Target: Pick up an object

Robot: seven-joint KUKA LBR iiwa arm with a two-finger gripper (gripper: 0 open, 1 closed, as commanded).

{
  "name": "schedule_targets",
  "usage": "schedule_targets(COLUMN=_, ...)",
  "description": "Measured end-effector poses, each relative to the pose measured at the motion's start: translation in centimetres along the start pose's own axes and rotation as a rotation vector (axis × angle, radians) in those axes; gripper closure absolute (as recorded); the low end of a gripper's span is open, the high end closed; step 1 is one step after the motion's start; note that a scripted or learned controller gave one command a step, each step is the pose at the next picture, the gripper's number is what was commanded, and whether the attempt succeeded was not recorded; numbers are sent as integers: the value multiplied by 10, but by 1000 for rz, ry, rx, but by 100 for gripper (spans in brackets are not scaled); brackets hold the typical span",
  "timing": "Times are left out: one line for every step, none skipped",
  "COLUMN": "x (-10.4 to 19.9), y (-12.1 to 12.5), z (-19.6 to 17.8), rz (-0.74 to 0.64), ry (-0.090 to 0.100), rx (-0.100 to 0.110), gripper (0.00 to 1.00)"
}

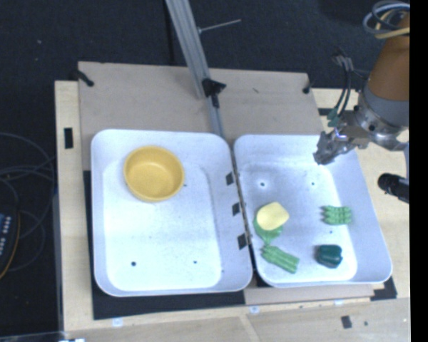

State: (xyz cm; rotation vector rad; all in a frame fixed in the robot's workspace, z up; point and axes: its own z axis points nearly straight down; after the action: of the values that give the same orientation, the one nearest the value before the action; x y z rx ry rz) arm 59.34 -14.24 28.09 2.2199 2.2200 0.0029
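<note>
Lying nearest in the right bin: dark green glossy pepper, ribbed green pod, long axis slanted. Further back, smooth yellow lump and light green ridged piece. Beyond, hovering at the bin's far right corner, jaws, spread or pressed together impossible to tell; ridged piece likely closest target, straight toward the camera.

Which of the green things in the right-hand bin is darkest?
The small dark green pepper-shaped object near that bin's front right corner. The ridged green piece behind it and the ridged green piece to its left are much lighter.
</note>
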Motion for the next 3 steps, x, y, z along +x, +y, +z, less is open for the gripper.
schedule_targets(x=51, y=-5, z=15, rz=-3, ry=0, rx=3, gripper=100)
schedule_targets(x=106, y=-15, z=25, rz=-3, ry=1, rx=2, gripper=100)
schedule_targets(x=165, y=-9, z=23, rz=-4, ry=1, rx=2, gripper=100)
